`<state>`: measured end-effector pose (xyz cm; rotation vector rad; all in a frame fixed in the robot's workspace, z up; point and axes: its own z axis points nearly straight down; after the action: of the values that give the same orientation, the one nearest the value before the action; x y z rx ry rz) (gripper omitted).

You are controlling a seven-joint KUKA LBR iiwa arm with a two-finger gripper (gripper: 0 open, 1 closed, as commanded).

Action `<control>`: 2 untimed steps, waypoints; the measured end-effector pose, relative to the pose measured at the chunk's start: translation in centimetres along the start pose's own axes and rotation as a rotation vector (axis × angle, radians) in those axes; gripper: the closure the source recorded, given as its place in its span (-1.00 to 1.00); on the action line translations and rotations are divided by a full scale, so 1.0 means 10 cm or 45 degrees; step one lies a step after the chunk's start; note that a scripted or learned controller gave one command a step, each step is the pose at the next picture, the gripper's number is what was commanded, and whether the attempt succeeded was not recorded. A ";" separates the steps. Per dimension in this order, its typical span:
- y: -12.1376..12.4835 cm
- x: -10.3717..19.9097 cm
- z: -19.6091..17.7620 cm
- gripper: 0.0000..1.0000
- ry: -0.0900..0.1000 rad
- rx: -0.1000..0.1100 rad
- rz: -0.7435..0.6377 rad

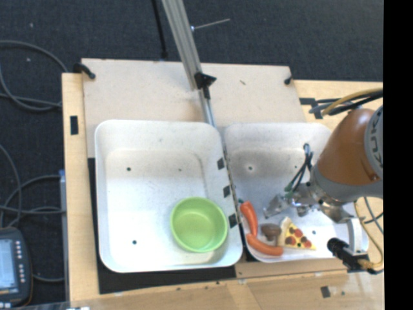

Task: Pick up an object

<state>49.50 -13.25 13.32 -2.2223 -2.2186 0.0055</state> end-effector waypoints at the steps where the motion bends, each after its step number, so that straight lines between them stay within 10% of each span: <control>1: 0.02 0.01 -0.13 1.00 0.003 -0.010 0.004; 2: -0.04 -0.01 -0.73 1.00 0.000 -0.014 -0.006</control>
<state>49.15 -13.35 20.61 -2.2227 -2.2298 -0.0068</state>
